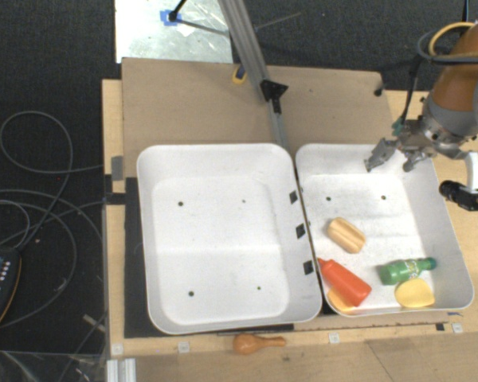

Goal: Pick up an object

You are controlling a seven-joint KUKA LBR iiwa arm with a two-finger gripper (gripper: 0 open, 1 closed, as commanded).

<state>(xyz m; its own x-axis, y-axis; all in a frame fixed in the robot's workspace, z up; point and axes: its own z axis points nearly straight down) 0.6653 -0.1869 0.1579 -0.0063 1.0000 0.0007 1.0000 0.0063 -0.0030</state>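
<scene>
My gripper [395, 160] hangs over the far rim of the right bin [358, 191], its two fingers spread open with nothing between them. Well below it in that bin lie a tan bread roll [346, 235], an orange-red bottle [345, 282], a green bottle [406, 270] and a yellow lemon-like piece [415, 294]. All of these sit in the near half of the bin, apart from the gripper.
The left bin [215, 237] stands beside the right one. A tan pear-shaped toy [258, 342] lies on the bench in front of the bins. A grey slanted pole [247, 42] crosses the far side. Cables lie on the floor at left.
</scene>
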